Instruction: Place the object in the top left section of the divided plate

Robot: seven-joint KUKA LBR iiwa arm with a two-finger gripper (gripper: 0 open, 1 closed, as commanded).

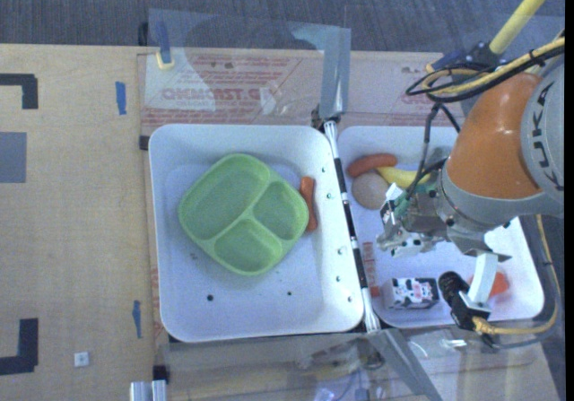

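Over the right bin (529,296), the claw (405,233) hangs above scattered food toys.
Whether it is spread or pinching, I cannot tell. The green divided plate (244,213) lies in the left bin (179,300), an orange carrot (308,202) touching its right rim.

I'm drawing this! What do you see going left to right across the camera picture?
Green plate → small orange carrot beside it → tan egg → gripper → orange arm.
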